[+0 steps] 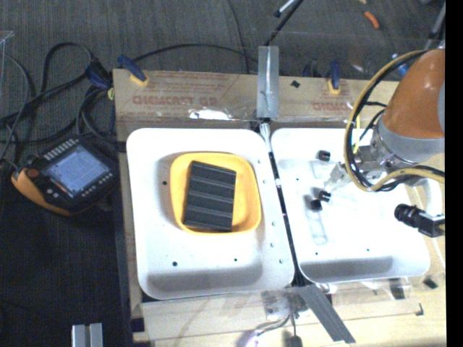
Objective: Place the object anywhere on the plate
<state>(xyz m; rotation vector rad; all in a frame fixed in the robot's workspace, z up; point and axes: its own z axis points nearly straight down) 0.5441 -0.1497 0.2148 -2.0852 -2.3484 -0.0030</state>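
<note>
A dark grey ribbed block (210,194) lies flat on the yellow plate (248,207), which sits in the left bin (148,215). My gripper (319,177) hangs over the left part of the right bin (376,251), well apart from the plate. It is open, its two black fingertips (315,199) spread, with nothing between them. The arm with its orange band (419,85) comes in from the right.
A handheld pendant with a lit screen (72,173) lies left of the bench among black cables. A cardboard wall (195,100) and a metal post (268,82) stand behind the bins. A black fitting (409,215) sits at the right bin's right side.
</note>
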